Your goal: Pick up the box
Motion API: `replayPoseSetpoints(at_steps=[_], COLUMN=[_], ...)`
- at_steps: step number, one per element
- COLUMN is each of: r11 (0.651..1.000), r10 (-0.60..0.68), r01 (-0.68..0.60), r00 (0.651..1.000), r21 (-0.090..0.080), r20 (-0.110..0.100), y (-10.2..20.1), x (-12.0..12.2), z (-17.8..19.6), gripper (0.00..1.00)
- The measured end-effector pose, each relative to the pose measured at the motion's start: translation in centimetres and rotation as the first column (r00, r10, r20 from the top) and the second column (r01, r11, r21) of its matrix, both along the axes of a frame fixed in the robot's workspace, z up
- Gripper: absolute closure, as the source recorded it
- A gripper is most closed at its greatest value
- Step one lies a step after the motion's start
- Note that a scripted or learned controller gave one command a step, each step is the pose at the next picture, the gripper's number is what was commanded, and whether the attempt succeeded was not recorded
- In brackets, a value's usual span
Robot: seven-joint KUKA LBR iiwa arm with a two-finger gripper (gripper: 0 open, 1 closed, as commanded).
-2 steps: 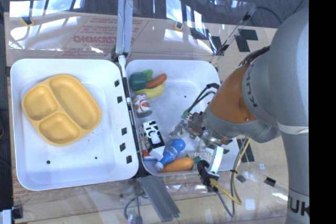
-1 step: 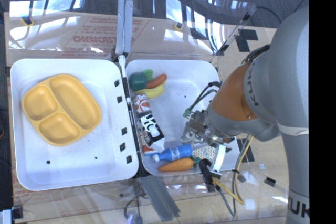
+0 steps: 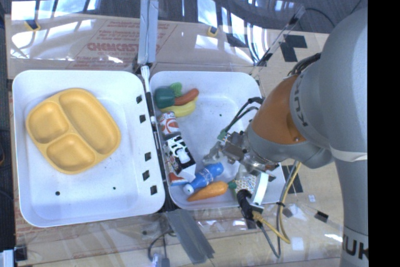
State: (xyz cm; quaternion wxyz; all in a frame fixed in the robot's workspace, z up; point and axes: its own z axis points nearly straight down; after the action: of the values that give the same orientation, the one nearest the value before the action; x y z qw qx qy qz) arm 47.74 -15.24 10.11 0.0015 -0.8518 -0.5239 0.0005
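A black-and-white box (image 3: pixel 178 155) lies along the left wall of the right bin (image 3: pixel 215 81), near its front. Just behind it lies a smaller orange-and-white pack (image 3: pixel 167 124). My gripper (image 3: pixel 226 151) hangs low over the front right part of this bin, a short way right of the box and apart from it. The wrist and the orange band of the arm (image 3: pixel 281 115) hide the fingers.
In the right bin a blue bottle (image 3: pixel 205 174) and a carrot (image 3: pixel 208 191) lie at the front, between box and gripper. A green toy (image 3: pixel 165 97), a sausage (image 3: pixel 187 96) and a banana (image 3: pixel 183 110) sit at the back. The left bin holds a yellow divided plate (image 3: pixel 72 129).
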Motion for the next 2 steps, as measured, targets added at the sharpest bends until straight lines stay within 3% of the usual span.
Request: replayPoseSetpoints(at_steps=[1,2], r11=[0.967,0.966], r10=[0.256,0.26], r01=[-0.256,-0.26], r00=[0.967,0.966], r21=[0.002,0.001], r20=[0.0,0.003], y=[0.7,0.6], x=[-0.1,0.1], z=[-0.9,0.1], gripper=[0.0,1.0])
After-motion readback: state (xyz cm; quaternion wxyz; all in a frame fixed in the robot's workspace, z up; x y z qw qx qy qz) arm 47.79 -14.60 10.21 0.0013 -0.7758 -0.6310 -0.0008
